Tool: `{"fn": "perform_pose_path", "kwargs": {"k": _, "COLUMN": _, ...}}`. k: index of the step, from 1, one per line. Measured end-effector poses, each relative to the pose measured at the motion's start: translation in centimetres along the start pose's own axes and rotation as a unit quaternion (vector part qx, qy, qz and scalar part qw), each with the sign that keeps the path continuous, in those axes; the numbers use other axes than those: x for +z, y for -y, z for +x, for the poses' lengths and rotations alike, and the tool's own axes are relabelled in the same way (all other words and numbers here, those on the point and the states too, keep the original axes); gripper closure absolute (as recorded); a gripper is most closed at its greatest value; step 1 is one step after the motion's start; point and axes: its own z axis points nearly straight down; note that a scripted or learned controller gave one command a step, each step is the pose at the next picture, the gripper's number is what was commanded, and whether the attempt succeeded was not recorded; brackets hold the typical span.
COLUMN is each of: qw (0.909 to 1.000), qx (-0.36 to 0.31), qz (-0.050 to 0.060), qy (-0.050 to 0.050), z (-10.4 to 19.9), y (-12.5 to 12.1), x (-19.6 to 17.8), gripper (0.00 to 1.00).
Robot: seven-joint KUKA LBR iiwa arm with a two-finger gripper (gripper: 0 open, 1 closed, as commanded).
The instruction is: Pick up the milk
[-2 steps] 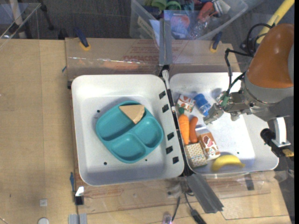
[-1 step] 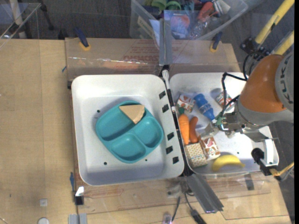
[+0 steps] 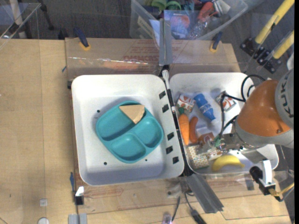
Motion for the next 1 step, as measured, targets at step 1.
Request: {"fn": "perform_pose_path", "kwargs": {"k": 1, "qw": 1.0000, "qx": 0.001, "qz": -0.001, "qy": 0.001, "z": -0.17, "y": -0.05, "x": -1.02, "gripper": 1.00}}
